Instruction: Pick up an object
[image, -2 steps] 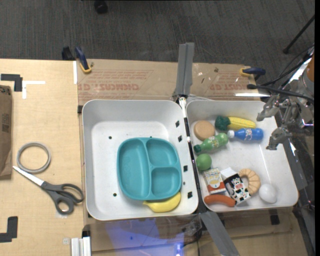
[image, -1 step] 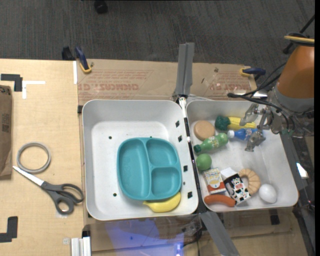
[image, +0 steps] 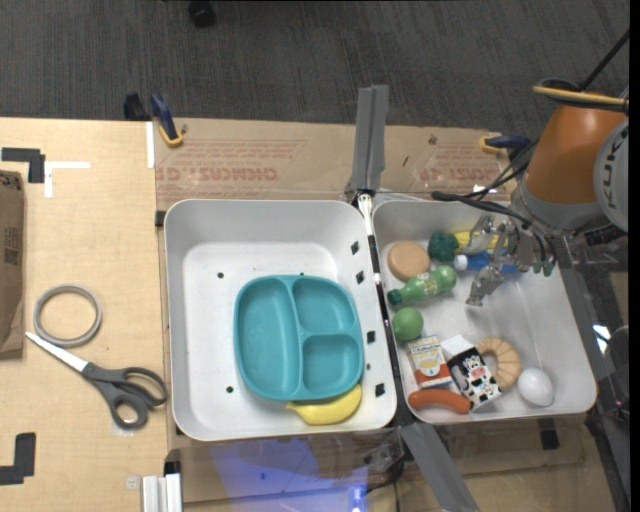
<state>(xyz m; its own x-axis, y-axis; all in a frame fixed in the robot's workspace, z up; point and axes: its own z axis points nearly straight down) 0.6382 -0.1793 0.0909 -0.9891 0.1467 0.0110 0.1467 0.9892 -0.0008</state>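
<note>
Green bottle (image: 424, 285) lies just left of the hand (image: 484, 290), long axis pointing toward it; the hand's grip state can't be told.

Glossy white plastic on both bins (image: 190, 330) — light glinting off the rims. The teal divided plate (image: 298, 336) looks smooth, satin plastic. Scissors (image: 100, 375): bright metal blades, matt grey handles. Bench top (image: 80, 250) is pale wood grain, and behind it lies dull brown cardboard (image: 260, 165) — flat, paper-rough.
</note>
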